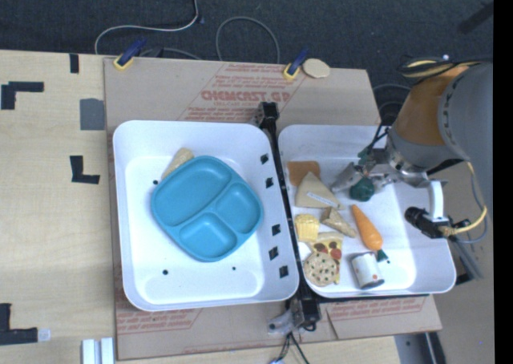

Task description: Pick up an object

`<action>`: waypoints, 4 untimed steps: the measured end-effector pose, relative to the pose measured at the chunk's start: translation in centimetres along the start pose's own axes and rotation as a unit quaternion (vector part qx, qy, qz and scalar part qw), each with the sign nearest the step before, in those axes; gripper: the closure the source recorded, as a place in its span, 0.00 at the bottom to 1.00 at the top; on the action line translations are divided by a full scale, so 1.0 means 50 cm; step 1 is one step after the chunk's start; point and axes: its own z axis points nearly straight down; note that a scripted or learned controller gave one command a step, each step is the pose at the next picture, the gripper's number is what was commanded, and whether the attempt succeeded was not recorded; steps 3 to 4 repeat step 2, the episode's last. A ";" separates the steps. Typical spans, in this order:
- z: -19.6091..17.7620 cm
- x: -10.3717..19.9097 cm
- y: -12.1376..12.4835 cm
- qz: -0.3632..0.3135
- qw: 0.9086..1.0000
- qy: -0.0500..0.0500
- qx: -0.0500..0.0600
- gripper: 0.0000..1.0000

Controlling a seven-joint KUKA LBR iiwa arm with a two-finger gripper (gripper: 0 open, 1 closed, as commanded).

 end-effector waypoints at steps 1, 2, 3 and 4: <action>-0.028 -0.002 0.003 0.000 1.000 -0.001 -0.002 1.00; -0.029 0.115 0.125 -0.003 1.000 0.003 0.000 1.00; -0.029 0.115 0.125 -0.003 1.000 0.003 0.000 1.00; -0.029 0.115 0.125 -0.003 1.000 0.003 0.000 1.00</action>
